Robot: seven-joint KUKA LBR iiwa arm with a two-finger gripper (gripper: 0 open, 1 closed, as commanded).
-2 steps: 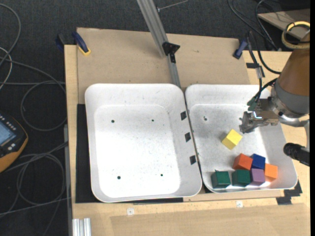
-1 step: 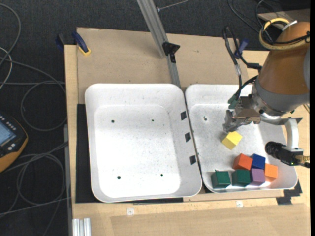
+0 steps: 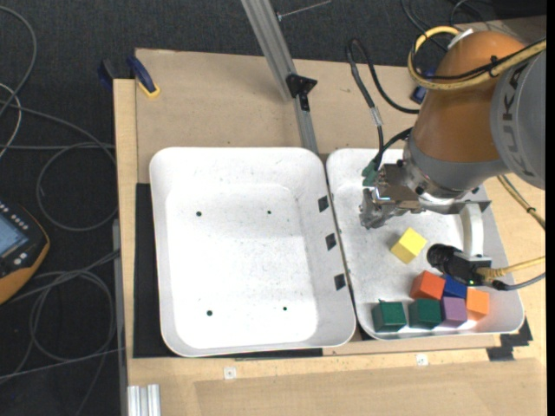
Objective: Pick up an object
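Low, end effector hangs (near yellow block).

Even bright light, slightly soft focus

A yellow block lies tilted, alone near the middle of the right bin. Along that bin's near edge sits a cluster: two green blocks side by side, then a purple block, with two orange blocks and a blue block close around it.
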